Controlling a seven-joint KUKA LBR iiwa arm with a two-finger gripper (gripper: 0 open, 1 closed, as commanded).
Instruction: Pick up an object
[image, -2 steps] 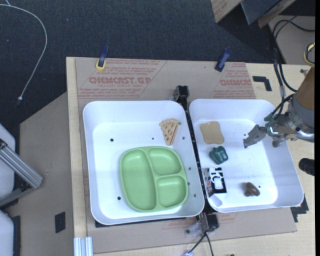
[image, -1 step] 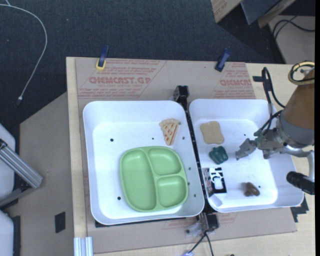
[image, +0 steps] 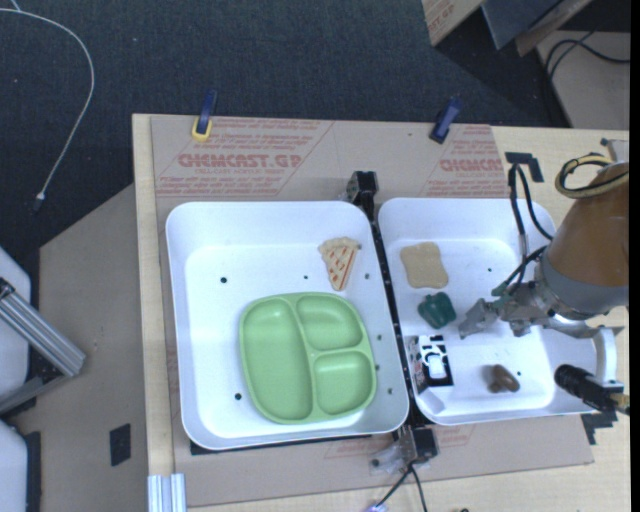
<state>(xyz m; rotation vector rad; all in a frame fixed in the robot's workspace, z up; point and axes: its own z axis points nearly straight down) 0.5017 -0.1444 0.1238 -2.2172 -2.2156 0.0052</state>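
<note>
I see two shallow white plastic bins side by side on the cardboard-covered surface (image: 300, 150). The left bin (image: 200, 300) holds a pale green three-compartment plate (image: 305, 355) in its lower middle, with bare white floor along its left wall and across the top. A tan wedge-shaped toy sandwich slice (image: 339, 262) lies near that bin's upper right corner, just above the plate and apart from it.

The right bin (image: 470, 225) is more crowded. A flat tan bread-shaped piece (image: 424, 265) sits in its upper left. Just below it lies a small dark green block (image: 436, 309). A black-and-white printed card (image: 433, 362) rests by the lower left wall, close to the divider between the bins. A small brown lump (image: 502, 379) lies near the bottom wall, with open floor around it.

The grey arm with the orange band (image: 595, 245) reaches in from the right over the right bin. My gripper (image: 478, 319) hangs low, just right of the green block, above and left of the brown lump. I cannot tell whether it stands apart or together; nothing shows between its tips.

Bare floor lies in the bin's upper right, partly under the arm.
</note>
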